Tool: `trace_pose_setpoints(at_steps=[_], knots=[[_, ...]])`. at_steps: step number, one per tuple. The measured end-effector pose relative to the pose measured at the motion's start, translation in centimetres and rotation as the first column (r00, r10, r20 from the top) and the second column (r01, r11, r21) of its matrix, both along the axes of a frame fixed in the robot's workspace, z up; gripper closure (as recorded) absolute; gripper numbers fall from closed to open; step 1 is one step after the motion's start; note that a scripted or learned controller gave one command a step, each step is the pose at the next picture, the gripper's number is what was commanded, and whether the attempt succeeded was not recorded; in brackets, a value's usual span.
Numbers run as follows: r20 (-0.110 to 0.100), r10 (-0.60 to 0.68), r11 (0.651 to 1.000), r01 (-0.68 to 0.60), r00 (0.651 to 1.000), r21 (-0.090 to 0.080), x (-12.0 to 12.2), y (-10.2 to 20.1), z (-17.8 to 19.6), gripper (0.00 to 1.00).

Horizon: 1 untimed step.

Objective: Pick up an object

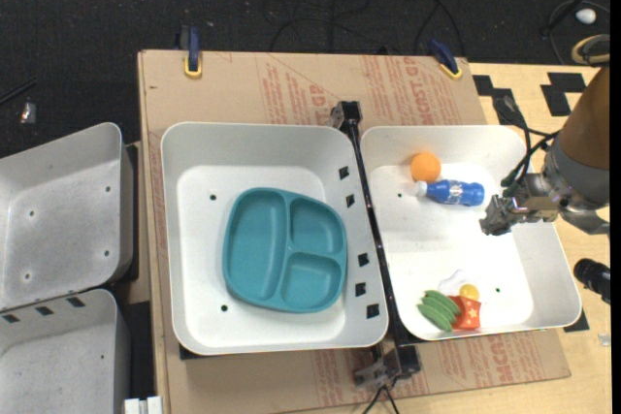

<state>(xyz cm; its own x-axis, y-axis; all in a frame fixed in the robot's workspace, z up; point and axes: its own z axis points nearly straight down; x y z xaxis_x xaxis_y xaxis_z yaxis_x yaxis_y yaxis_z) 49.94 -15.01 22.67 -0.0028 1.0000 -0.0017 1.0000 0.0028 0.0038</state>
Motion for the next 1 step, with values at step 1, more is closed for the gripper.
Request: trace_pose_setpoints(at_steps=[1], knots=[[-0.003,0.004,1.000,-0.004,1.000,0.003,-0.27,5.80,1.00,1.00]])
